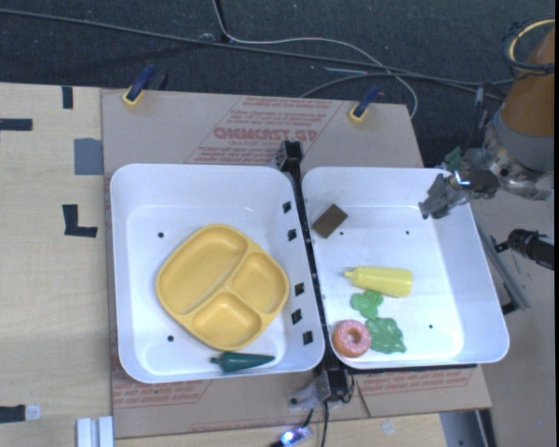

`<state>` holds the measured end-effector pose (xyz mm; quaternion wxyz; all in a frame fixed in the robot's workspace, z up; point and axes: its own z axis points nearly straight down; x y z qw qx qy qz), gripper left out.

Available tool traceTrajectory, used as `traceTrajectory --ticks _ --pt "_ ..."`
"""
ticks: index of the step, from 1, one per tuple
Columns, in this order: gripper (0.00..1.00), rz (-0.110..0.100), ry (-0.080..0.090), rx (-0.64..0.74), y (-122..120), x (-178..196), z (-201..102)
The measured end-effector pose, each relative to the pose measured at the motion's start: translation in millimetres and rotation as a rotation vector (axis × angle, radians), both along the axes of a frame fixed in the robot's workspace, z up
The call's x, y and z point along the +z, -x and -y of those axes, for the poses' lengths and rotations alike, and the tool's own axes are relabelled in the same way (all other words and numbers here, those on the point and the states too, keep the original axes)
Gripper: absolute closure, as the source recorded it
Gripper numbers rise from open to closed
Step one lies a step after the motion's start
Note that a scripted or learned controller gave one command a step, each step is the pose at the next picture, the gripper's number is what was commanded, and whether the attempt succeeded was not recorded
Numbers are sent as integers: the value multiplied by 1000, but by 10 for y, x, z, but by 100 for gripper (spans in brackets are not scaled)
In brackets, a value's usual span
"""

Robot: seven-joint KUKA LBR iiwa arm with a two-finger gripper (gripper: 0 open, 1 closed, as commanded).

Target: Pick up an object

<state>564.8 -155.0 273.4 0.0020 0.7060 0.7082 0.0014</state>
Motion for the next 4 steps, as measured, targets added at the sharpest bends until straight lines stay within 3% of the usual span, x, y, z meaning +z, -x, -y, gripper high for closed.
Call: traceTrajectory --ticks 1,2,4 --pt "100 -4 -1 -1 -6 108 -7" --pt "100 -6 -1 3 -233 -34 -531" --pt "100 -6 -1 2 -412 -221 -1484"
